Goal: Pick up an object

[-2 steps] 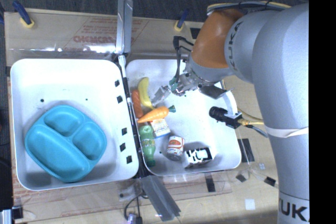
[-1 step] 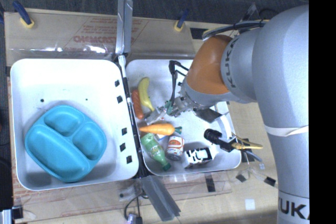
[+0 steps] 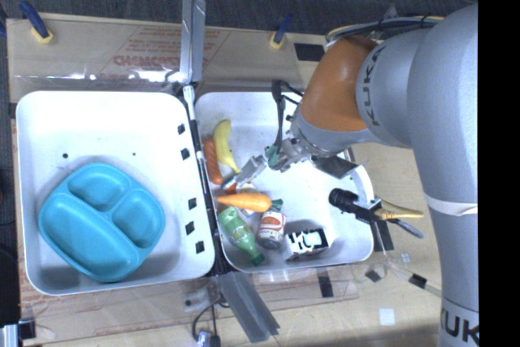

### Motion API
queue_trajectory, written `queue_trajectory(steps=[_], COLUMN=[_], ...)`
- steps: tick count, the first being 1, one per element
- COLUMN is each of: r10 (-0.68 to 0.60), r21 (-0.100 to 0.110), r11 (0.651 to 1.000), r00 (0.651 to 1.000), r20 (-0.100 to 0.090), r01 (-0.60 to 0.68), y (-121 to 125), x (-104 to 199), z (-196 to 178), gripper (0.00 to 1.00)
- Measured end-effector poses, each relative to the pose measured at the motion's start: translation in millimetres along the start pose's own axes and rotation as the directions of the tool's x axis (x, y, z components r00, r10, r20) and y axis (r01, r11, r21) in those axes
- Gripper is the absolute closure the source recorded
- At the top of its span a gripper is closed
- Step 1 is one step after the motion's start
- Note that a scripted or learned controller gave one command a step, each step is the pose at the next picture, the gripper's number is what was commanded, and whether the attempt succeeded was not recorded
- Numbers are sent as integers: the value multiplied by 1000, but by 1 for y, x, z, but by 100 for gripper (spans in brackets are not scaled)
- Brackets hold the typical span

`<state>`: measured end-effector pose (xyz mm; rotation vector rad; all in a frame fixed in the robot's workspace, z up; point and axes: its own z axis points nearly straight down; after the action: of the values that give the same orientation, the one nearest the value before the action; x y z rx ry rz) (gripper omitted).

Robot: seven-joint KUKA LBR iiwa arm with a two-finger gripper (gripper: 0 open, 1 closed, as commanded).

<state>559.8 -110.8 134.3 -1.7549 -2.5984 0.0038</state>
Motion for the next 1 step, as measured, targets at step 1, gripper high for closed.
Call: queue_trajectory(steps=[1], r10=[-135], r21=[0], r11=[991], r00=[991], r20=[-1], r01=[135], y=[-41], x=[14], z=[47], gripper=[0])
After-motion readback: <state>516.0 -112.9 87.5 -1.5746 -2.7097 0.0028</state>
